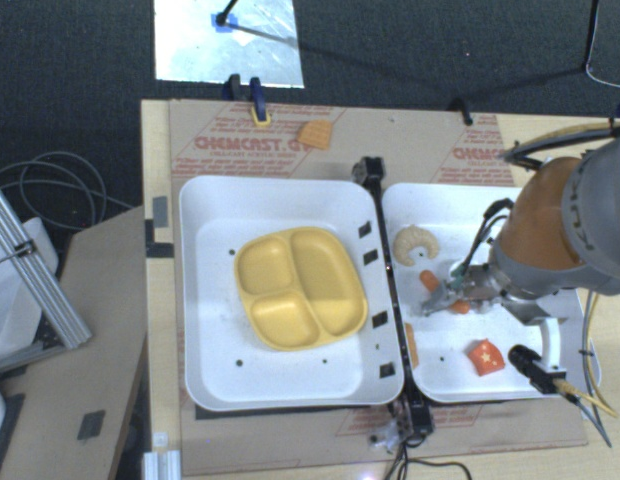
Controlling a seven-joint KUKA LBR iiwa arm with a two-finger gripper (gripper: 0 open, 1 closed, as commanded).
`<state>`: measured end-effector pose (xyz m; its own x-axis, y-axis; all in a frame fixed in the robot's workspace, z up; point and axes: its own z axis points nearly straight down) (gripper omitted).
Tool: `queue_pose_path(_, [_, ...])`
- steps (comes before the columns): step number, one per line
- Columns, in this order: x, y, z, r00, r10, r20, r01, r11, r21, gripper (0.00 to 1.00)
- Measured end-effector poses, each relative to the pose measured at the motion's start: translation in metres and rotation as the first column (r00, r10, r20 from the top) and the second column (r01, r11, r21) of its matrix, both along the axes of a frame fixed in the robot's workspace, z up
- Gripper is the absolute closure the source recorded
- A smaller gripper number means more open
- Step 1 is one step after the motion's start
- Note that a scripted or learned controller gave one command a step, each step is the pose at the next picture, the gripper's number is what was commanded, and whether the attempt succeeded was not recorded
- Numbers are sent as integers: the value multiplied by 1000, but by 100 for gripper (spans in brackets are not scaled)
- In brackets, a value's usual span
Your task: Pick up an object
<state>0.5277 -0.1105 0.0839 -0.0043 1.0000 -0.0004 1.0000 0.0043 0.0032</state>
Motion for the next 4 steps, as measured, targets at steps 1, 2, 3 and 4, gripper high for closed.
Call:
queue_pose_path(1, [70,-1,2,1000,2,5,-2,1000,-1,0])
queue_pose_path(2, [69,-2,13,1000,4,4,-4,1000,-2,100])
queue_pose_path(3, [69,-2,13,1000,5,4,-5,1000,-3,0])
queue_pose_path(4, [-14,8,-1,1000,-5,-8,5,1000,3,0])
